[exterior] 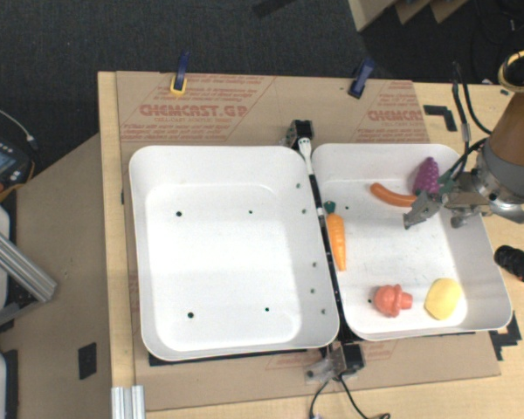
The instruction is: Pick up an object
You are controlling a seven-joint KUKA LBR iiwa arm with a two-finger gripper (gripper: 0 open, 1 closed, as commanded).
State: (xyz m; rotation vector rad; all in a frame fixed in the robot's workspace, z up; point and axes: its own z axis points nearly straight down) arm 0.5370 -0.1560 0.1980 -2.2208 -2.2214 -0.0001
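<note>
The right bin [377, 256] holds several toy foods. An orange carrot [335, 241] lies along its left wall. A small orange sausage [390, 195] and a purple bunch of grapes [426, 175] sit near its far side. A red fruit [390, 299] and a yellow lemon [443, 298] rest near its front edge. My gripper [435, 220] hangs over the right part of this bin, just in front of the grapes and to the right of the sausage. Its fingers [415, 217] are spread open with nothing between them.
The left bin [218, 251] lies beside the right one, with a black divider strip [319, 225] between them. Both rest on a cardboard sheet [244, 103] held by blue clamps [361, 77]. Cables run along the right side of the bench.
</note>
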